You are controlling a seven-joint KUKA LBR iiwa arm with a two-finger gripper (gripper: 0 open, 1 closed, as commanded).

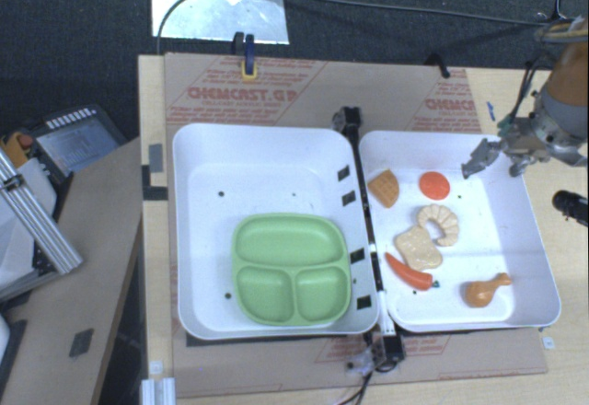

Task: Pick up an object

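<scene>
Toy food pieces, the things to be picked from, lie loose on the floor of the right-hand shallow white plastic bin (pixel 529 237). Nearest the bin's far-left part sits a tan wedge like a slice of bread (pixel 384 188), and just to its right a round orange-red piece like a tomato (pixel 434 184). Below these a pale curled shrimp-shaped piece (pixel 441 223) touches a cream, lumpy flat piece (pixel 418 249), and a long red chilli-shaped piece (pixel 408 271) lies at a slant against that one's lower edge. An orange-brown drumstick-shaped piece (pixel 484 290) rests apart from the rest, near the bin's front-right corner.

Over the far-right part of this bin hangs the grey two-finger gripper (pixel 497 159), its two dark fingers spread apart with clear space between them and nothing held. It sits above bare bin floor, to the right of the round orange-red piece and apart from it. The arm's orange-banded wrist (pixel 566 81) rises behind it at the view's right side.

Beside this bin, across a black divider strip (pixel 361 210), the left-hand white bin (pixel 198 210) holds a light green plastic plate with three compartments (pixel 291 267), lying flat toward its front
</scene>
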